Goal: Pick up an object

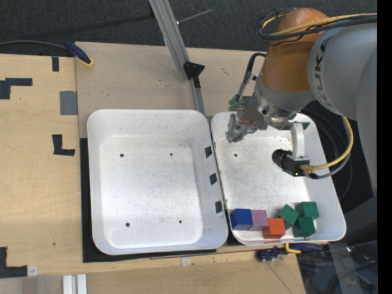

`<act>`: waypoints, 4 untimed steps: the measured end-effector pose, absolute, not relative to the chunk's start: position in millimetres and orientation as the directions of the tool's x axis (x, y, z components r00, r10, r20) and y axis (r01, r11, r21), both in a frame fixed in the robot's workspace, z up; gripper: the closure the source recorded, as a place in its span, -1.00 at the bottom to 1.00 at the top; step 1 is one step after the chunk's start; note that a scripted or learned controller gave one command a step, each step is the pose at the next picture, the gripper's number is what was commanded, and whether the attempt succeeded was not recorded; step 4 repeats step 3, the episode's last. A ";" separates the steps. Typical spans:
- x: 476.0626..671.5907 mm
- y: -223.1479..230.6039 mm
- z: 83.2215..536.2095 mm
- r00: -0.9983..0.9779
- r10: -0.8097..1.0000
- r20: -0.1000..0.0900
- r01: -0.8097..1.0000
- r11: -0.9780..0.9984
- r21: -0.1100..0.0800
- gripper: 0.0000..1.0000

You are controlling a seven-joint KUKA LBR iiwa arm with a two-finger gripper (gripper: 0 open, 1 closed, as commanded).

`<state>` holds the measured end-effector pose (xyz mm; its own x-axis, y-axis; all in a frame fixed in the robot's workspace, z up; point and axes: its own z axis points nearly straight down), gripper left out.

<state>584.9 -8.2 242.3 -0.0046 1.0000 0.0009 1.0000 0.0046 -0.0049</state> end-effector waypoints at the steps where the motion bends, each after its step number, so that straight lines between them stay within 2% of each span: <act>1: 560.0 40.3 248.1 -0.007 1.000 0.002 1.000 0.007 -0.003 1.00; 2: 533.3 87.8 228.2 -0.002 1.000 0.000 1.000 0.002 -0.003 1.00; 3: 533.5 87.6 228.3 -0.002 1.000 0.001 1.000 0.002 -0.002 -1.00; 4: 533.5 87.6 228.3 -0.002 1.000 0.001 1.000 0.002 -0.002 -1.00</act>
